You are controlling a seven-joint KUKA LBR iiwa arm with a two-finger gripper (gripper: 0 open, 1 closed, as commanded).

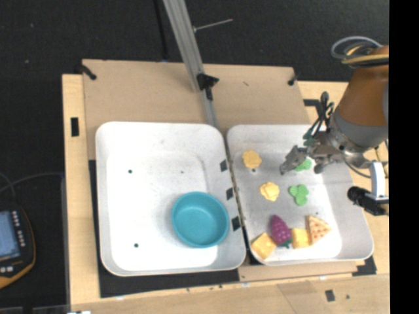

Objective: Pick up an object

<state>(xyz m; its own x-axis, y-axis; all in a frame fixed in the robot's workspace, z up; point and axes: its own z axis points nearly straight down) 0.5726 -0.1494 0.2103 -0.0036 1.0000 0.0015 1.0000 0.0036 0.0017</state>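
In the right bin (347,241), my gripper (302,163) hangs low over the upper middle, its fingers (288,163) spread open. A small green toy (305,166) lies on the floor between them, and neither finger visibly touches it. Other toy foods lie around it: a yellow piece (251,159) to the left, another yellow piece (269,190) and a green piece (299,194) just in front. Along the front edge are purple grapes (279,229), a yellow block (263,245), a small yellow piece (299,238) and a pizza slice (317,228).
The left bin (131,149) holds a blue bowl (200,218) near its front right corner. A grey pole (186,44) slants up from between the bins at the back. The arm (363,106) comes in over the right bin's right side.
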